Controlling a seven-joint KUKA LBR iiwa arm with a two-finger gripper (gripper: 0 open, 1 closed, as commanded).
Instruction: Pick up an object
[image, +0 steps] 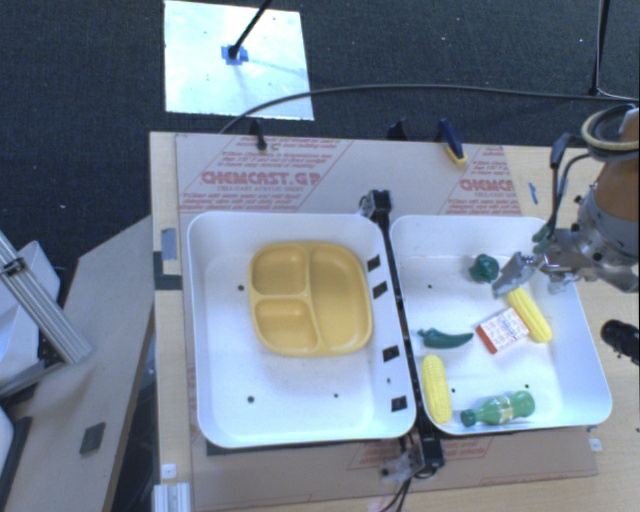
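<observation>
Corn, most likely: the gripper (520, 272) hangs just above the upper end of a corn cob (530, 314) on the right side of the right bin (597, 400), so that cob looks like the target, though nothing is between the fingers yet. I cannot tell whether the fingers are spread or pressed together; they blur into the metal of the wrist.

Nearest the camera lie a green bottle (499, 408) with a yellow label and a second cob (435, 388) tight against the bin's left wall. Behind them sit a green pepper (445, 339) and a small red-and-white carton (502, 330), which touches the targeted cob. Farther back is a dark green lump (484, 267), close to the gripper. The left bin (215, 400) holds a yellow tray (309, 298) with three compartments.

Risks, as I judge them: the cob is round and slick-looking and could roll out of a pinch taken near its end; the carton alongside could be caught or nudged; a descent slightly off could meet the green lump instead.

The board (300, 165) under the bins reads "CHEMCAST GP" in red, repeated. The carton's print is too small to read. Beyond the bench, a white sheet (200, 60) lies on dark carpet.
</observation>
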